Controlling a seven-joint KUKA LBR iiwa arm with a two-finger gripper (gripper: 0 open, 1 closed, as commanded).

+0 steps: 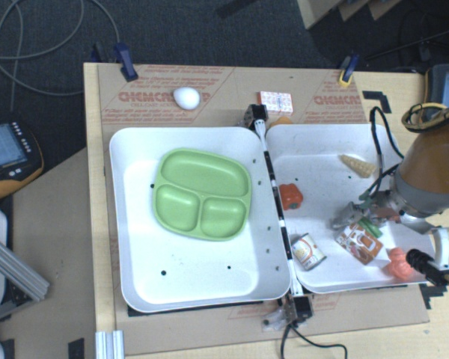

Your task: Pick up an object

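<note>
A cardboard-topped bench (pixel 209 81) bears two white bins. The left bin (pixel 135 268) holds a green divided plate (pixel 202 193). Over the right bin (pixel 314 155), the gripper (pixel 352 217) hangs low beside a snack packet (pixel 359 244); its jaw state cannot be told. Nearby lie a small can (pixel 308 251) and an orange block (pixel 289 196).

On the counter (pixel 209 84) the left bin (pixel 135 200) holds a green divided plate (pixel 202 194), while in the right bin (pixel 314 152) the end effector (pixel 352 217) hangs low among an orange block (pixel 289 196), a can (pixel 308 250) and a snack packet (pixel 359 244).
</note>
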